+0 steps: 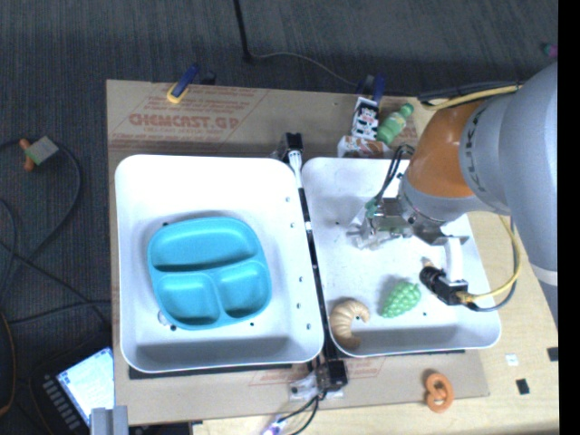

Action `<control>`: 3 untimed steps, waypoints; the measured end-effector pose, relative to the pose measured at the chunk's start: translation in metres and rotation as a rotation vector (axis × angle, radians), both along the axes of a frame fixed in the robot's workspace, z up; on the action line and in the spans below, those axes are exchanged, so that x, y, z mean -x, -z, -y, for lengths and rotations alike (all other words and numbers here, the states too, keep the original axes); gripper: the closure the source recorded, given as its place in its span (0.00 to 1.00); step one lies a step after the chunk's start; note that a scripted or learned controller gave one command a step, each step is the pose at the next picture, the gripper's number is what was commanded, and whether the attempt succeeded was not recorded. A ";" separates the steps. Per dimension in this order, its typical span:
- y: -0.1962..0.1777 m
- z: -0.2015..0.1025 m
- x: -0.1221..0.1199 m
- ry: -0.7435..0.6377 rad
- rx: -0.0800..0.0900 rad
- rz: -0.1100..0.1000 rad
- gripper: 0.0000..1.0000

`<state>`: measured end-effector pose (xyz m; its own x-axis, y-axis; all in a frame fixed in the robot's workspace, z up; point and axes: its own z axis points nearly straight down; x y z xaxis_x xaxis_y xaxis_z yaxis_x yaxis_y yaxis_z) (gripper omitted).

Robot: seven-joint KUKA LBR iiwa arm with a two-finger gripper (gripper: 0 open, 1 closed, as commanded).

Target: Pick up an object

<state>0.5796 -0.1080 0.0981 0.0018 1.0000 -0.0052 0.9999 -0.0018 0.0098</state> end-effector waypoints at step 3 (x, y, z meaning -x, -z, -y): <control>-0.023 0.080 0.091 -0.001 -0.005 -0.011 0.00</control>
